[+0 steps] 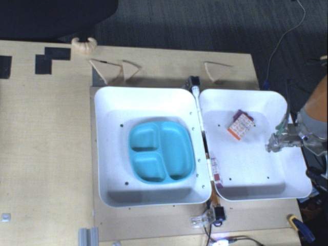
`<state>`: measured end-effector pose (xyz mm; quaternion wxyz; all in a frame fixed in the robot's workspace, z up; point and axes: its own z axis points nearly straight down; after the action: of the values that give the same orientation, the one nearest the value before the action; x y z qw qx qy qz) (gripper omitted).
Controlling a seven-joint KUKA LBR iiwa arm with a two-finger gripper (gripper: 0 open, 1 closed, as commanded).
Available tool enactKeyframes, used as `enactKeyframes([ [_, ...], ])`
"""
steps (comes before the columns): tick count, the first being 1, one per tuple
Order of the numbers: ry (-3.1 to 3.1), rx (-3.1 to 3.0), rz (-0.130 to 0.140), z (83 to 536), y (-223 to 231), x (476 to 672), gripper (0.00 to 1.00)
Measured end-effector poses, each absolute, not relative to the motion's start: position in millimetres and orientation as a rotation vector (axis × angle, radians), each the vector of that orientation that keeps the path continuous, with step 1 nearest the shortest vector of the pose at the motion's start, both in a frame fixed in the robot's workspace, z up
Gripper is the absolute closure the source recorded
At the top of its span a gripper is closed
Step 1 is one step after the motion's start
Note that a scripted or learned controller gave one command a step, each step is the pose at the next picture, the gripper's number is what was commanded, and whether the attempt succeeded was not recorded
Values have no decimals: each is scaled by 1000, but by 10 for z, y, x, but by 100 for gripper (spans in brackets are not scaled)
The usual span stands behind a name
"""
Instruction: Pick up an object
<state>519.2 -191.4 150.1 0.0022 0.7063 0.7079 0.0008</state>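
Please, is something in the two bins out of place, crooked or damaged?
Nothing looks damaged or spilled. The small orange packet lies askew in the right bin, turned diagonally to its walls. The blue divided tray sits slightly rotated in the left bin.

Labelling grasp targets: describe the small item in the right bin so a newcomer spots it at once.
Of the two white bins, take the right bin, the one without the blue divided tray. In its upper middle lies a small box, tilted, orange and white with a dark purple end. It is the only loose item lying there; the pincer hovers off to its right.
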Motion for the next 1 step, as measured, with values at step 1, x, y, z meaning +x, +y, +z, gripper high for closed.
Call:
enactKeyframes([
  [1, 2223, 2208, 7, 871, -2057, 5926, 100],
])
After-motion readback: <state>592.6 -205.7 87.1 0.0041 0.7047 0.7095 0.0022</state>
